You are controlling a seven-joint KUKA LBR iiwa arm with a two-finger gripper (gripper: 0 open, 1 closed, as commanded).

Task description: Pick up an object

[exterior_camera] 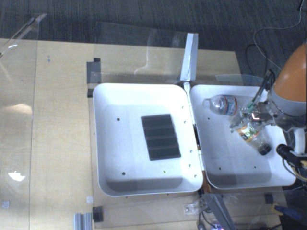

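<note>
in the right bin (225,169), a clear plastic bottle (222,104) lies on its side, long axis left-right, just left of the gripper (255,113), whose grip state cannot be told

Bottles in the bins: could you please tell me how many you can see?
2: one bottle lies at the right bin's far left; a second lies mid-bin by the tool. The arm may hide more.
</note>
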